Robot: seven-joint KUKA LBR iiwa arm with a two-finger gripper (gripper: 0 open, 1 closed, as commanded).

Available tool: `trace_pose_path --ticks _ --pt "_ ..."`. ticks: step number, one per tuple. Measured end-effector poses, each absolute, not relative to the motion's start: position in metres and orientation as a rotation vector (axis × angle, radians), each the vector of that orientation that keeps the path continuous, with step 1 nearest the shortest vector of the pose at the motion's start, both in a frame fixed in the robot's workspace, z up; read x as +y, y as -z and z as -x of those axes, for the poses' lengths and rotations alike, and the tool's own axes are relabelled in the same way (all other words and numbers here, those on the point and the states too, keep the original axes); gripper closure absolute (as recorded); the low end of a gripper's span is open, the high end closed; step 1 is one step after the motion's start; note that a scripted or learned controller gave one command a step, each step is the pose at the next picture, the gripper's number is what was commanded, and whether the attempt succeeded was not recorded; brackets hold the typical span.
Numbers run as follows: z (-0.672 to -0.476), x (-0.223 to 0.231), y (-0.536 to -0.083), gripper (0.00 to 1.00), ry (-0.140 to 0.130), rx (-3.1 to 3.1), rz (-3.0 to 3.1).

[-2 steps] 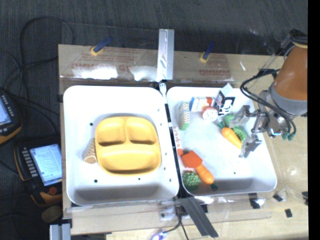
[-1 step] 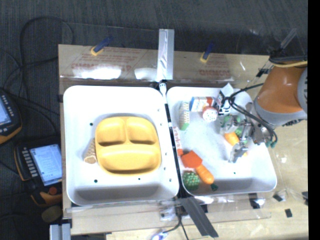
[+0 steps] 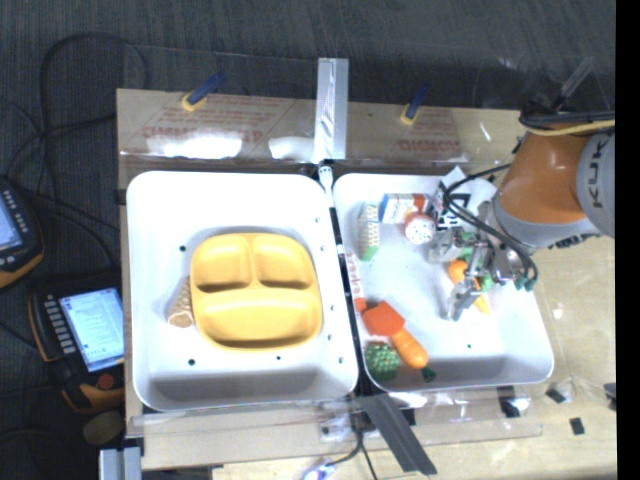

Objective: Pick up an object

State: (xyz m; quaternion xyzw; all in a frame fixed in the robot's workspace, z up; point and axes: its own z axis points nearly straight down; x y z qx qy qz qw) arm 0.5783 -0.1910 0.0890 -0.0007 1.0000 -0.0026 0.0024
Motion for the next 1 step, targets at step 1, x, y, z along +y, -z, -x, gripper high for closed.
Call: trace_pose_path --ticks 1 --pt "-0.5796 -0.1903 -0.0982 1.00 0.014 3.133 0.006"
